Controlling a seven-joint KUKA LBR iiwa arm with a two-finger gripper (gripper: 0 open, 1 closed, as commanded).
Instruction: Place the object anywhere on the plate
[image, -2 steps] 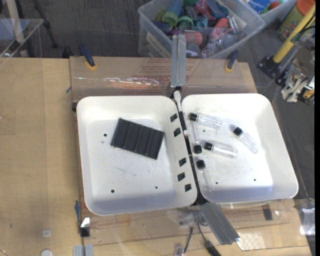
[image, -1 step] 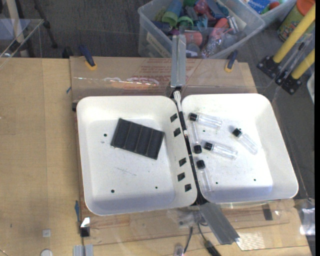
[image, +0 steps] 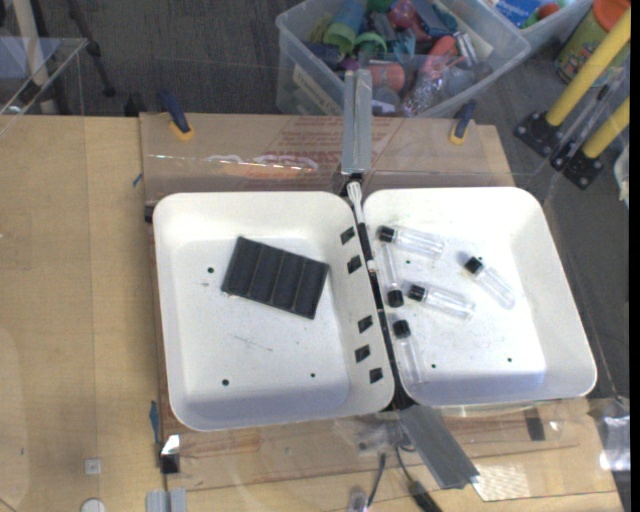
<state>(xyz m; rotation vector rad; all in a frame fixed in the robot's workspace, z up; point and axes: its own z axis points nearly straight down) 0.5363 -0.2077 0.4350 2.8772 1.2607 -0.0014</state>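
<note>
Task not started, by the look: four clear vials (image: 440, 299) lie in right bin (image: 560, 370), dark plate (image: 275, 277) in left bin (image: 190, 400) bare. Claw state: cannot tell.

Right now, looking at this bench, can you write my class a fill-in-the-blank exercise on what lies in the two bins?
1. The dark ribbed plate lies in the ____ bin.
2. The clear tubes lie in the ____ bin.
3. The tubes' caps are ____ in colour.
4. The two bins sit ____ by side.

Missing words: left; right; black; side
</note>
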